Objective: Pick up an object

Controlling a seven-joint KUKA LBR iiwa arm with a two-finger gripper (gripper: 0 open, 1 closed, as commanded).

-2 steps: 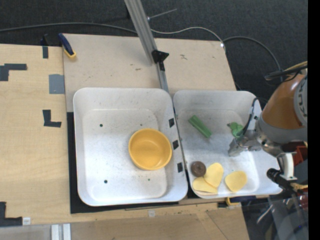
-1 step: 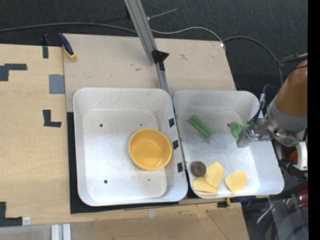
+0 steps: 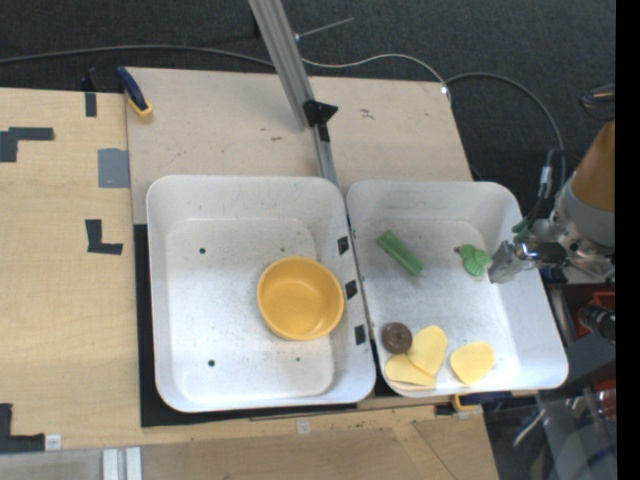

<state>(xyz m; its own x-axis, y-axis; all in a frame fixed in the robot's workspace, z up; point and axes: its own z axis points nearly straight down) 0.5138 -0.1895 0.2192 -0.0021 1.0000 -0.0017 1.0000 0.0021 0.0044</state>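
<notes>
- Lying nearest the camera, three yellow pieces (image 3: 440, 356) sat along the front wall of the right bin (image 3: 530, 368), with a small brown disc (image 3: 397, 337) just beside the left one.
- In the left bin (image 3: 175, 368), a yellow bowl (image 3: 300, 298) stood upright near the dividing walls, well apart from the arm.
- Farther back in the right bin lay a green stick (image 3: 399, 252), alone on bare floor, and a small green lump (image 3: 474, 260) close to the right wall.
- The gripper (image 3: 503, 265) hung at the right wall, just beside the green lump; whether it touched the lump could not be told.
- Whether the jaws were apart or together could not be told, and no object was visible between them.
- Judged from this layout, the lump was the likely target. A sound grasp would call for centring over it, clearing the bin wall, and descending fully before closing.
</notes>
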